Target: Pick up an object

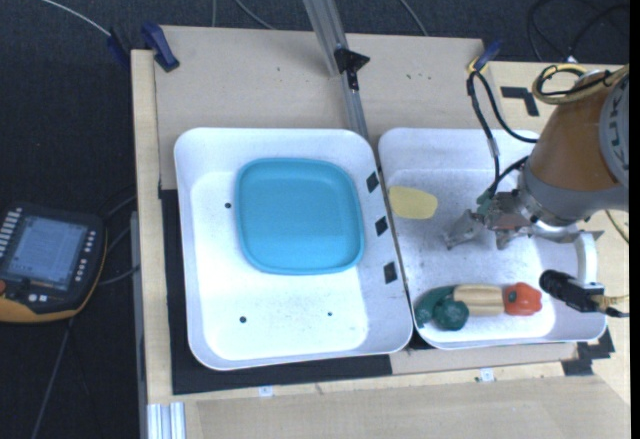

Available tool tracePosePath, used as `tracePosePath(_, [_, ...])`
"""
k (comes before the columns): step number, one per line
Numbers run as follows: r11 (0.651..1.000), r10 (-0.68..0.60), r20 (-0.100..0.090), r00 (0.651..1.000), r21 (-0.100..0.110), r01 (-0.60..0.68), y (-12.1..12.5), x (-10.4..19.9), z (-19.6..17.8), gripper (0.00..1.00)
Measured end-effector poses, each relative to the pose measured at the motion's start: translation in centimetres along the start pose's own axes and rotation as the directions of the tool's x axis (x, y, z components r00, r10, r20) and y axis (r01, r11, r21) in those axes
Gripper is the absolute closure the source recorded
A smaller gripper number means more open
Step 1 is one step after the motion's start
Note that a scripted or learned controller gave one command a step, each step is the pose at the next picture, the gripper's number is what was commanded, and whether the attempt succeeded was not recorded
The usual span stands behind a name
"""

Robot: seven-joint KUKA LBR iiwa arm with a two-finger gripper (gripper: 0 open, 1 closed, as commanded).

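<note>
In the right bin (450, 149) lie a pale yellow flat piece (413, 203) near its left wall, and along the front wall a dark green lump (442, 311), a tan wooden stick (480, 300) and a red-orange piece (521, 300) in a row. My gripper (483, 227) hangs over the middle of the right bin, right of the yellow piece and above the row at the front. Its fingers spread apart with nothing between them. The left bin (200, 257) holds a light blue square plate (298, 215).
A grey metal bar (322, 7) slants down from the top to the gap between the bins. Black cables (490, 127) trail from the arm over the right bin's back edge. A black handheld pendant (45, 257) lies on the floor at the left.
</note>
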State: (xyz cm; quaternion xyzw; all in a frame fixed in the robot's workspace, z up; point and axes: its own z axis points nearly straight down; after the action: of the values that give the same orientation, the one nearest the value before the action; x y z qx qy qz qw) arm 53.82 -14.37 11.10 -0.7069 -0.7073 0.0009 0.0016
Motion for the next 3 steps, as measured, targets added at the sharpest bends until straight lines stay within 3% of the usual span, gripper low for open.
tracePosePath(1, [1.0,0.0,0.001,1.0,-0.005,0.0,0.1,0.0,-1.3,1.0])
tracePosePath(3, [1.0,0.0,0.001,1.0,-0.008,0.0,-1.2,0.7,-11.4,1.0])
